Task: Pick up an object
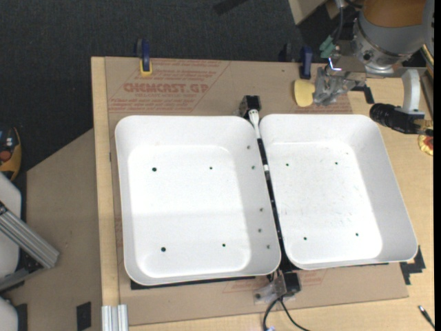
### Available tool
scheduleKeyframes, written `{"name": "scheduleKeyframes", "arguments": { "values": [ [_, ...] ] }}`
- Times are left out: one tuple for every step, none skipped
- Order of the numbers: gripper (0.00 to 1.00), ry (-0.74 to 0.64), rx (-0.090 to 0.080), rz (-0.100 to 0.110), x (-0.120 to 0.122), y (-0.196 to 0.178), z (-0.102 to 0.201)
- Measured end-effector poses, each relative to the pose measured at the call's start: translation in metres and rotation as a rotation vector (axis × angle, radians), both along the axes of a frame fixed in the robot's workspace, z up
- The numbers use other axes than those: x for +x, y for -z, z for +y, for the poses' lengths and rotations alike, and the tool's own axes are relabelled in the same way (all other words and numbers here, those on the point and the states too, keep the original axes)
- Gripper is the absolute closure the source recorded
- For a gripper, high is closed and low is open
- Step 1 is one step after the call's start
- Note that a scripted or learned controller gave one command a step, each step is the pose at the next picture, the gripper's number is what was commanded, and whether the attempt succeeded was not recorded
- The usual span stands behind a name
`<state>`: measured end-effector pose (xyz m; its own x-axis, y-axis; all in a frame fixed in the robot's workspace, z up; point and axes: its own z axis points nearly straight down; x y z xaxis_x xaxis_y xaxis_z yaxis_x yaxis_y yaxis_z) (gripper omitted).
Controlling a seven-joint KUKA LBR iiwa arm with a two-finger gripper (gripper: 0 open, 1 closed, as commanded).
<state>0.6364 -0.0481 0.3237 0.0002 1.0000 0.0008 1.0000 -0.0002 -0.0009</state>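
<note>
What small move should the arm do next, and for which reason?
Probably shift the pincer a little toward the pale yellow object and lower onto it. The pincer hangs beyond the right bin, just beside that object on the brown board, and it is the nearest thing to pick.

two white bins [138, 205], blue clamps [144, 49]

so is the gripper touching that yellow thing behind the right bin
Cannot tell. In the camera view the gripper sits right beside the yellow object on the bench, beyond the right bin; no clear gap or contact shows.
</note>
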Motion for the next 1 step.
{"name": "scheduleKeyframes", "arguments": {
  "values": [
    [1.0,-0.006,0.002,0.007,0.0174,0.069,0.0555]
  ]
}}
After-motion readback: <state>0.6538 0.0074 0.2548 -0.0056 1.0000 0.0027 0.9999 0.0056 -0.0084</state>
